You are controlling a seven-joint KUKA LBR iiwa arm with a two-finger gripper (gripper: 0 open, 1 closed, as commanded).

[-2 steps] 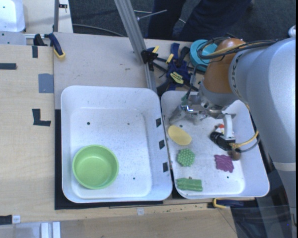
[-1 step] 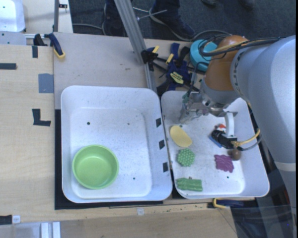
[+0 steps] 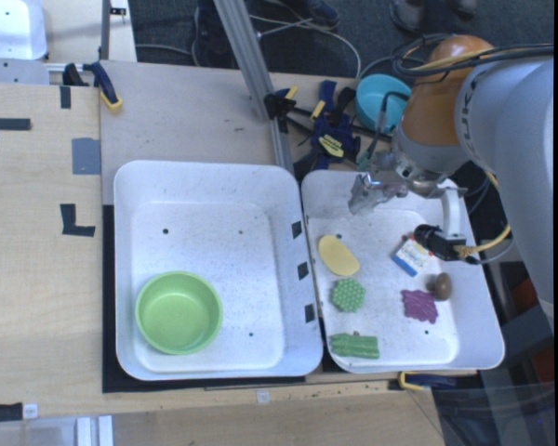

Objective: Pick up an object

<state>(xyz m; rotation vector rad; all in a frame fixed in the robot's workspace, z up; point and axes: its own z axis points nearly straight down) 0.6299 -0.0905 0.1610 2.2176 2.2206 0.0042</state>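
Five objects below fingers

a light wooden bench bears dark tape marks on its left part. blue and yellow spring clamps cluster beside a slanted grey metal post. a round cyan bowl-like object sits just right of them. another blue clamp lies near the far left edge.

You had even, bright overhead light; the white bins glared slightly, and shadows stayed soft and short. The floor at the top lay dim, and the whole view was a little soft and grainy
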